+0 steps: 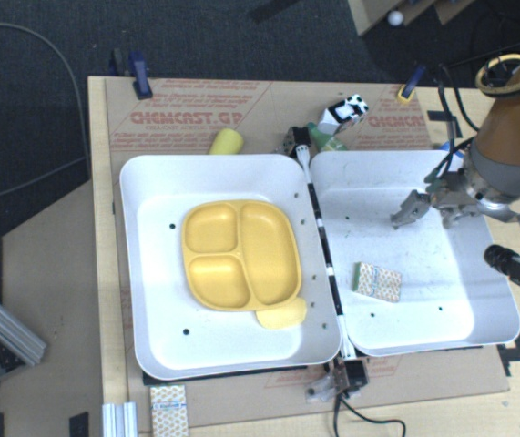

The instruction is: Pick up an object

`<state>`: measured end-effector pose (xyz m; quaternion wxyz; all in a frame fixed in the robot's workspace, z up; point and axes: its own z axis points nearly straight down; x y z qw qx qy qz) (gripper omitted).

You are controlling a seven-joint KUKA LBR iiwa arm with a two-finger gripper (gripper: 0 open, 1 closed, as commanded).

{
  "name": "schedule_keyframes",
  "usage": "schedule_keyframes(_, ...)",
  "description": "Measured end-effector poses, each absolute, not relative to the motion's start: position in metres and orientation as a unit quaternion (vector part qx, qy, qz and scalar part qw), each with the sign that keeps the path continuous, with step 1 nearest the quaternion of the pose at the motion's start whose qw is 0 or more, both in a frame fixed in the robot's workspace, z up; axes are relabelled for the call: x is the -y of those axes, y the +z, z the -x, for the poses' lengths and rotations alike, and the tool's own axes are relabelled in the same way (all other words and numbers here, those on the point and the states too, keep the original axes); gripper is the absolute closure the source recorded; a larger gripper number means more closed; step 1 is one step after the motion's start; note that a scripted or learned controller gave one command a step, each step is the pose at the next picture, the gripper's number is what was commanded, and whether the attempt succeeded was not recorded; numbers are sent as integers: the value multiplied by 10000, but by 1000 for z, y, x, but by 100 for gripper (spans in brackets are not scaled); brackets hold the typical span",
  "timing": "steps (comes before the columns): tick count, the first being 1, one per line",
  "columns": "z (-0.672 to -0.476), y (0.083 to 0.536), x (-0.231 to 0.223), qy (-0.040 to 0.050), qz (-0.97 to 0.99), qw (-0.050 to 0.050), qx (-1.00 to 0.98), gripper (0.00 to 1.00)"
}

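You have two white bins on a tan worktop (pixel 105 244) printed with red lettering. The left bin (pixel 150 335) holds a yellow divided plate (pixel 241 253), with a paler yellow piece (pixel 282 314) at the plate's lower right edge. Right of the plate, in the right bin (pixel 478 317), lies a small packet (pixel 376 282) patterned in green, white and speckled colours. Above the plate, on the worktop, sits a yellow object (pixel 226 141). The arm (pixel 510 135) is grey with an orange band, and its gripper (pixel 412 209) is grey.
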<state>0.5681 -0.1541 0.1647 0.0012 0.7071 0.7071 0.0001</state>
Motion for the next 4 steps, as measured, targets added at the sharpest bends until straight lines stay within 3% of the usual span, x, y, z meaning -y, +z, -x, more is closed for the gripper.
schedule_keyframes(1, -515, 146, 111, -4, -7069, -11, -7073, 0)
schedule_keyframes(2, -519, 111, 94, -5, -7069, -17, -7073, 0)
schedule_keyframes(3, -574, 120, 170, -2, -7071, 9, -7072, 0)
schedule_keyframes(4, -539, 132, 122, -1, -7067, -13, -7076, 0)
